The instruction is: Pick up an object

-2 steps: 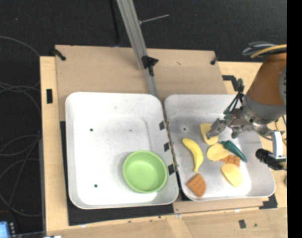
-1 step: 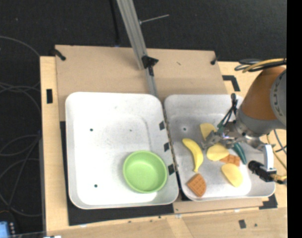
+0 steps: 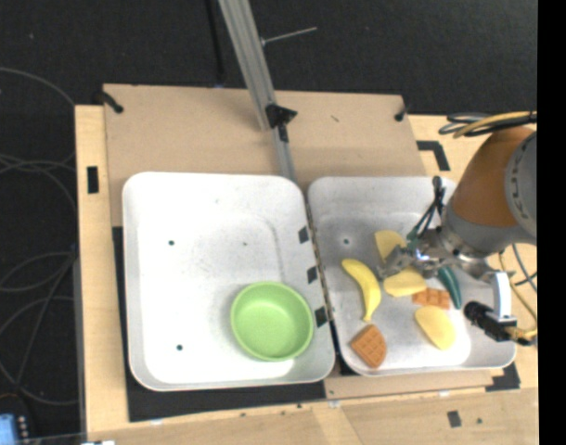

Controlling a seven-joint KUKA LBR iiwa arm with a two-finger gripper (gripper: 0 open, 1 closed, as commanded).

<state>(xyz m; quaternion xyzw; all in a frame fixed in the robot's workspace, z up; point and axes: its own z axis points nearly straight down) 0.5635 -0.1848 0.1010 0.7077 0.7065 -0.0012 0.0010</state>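
Hand [image 3: 405,265] just above yellow piece [image 3: 405,285]

I can't read any text, label, brand, number or sign from here, not on the white bins [image 3: 144,248], the bench [image 3: 348,133] or the arm [image 3: 492,188].

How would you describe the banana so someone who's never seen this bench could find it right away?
Start with the right-hand white bin, the one the arm reaches into. The banana lies near that bin's left side, close to the divider between the two bins. It is the only long, curved yellow piece; its yellow neighbours are short and lumpy.
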